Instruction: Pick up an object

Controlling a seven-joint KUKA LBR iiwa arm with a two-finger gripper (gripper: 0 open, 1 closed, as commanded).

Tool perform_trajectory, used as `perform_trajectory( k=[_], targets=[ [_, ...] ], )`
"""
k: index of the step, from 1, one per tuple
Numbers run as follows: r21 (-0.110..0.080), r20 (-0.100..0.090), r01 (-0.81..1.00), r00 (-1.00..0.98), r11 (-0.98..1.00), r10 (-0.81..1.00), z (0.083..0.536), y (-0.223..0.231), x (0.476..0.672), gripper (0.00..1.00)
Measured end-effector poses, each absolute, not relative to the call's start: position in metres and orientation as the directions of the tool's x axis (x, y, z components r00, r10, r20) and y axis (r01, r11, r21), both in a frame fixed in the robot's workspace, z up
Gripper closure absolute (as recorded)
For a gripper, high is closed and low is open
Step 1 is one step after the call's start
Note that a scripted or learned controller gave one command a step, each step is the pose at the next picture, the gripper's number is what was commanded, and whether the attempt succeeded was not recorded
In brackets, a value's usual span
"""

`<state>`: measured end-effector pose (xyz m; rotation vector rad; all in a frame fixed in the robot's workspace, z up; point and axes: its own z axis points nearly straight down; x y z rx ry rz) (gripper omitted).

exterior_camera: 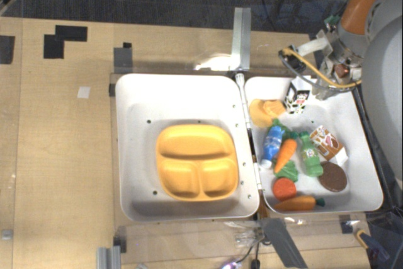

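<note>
Watch the gripper [301, 96] at the upper right: its fingers grip the small carton [296, 99] only by its top, so it may slip back into the crowded right bin [365, 154].

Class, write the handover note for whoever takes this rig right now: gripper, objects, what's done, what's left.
Gripper: at the back of the right bin, on the black-and-white carton; grip can't be judged.
Right bin: blue bottle, carrot, green bottle, tomato.
Left bin: yellow tray.
Done: no confirmed pick.
Left: lift one object.
</note>
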<state>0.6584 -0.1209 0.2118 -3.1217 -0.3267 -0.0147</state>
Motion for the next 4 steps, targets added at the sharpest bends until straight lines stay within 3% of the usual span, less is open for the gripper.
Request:
perform_trajectory(
  k=[1,4],
  targets=[
    [0.000,0.002,0.254,0.967,-0.967,0.254,0.203,-0.161,0.643,1.00],
    [0.003,0.008,0.279,0.960,-0.960,0.279,0.236,-0.156,0.647,1.00]
  ],
)
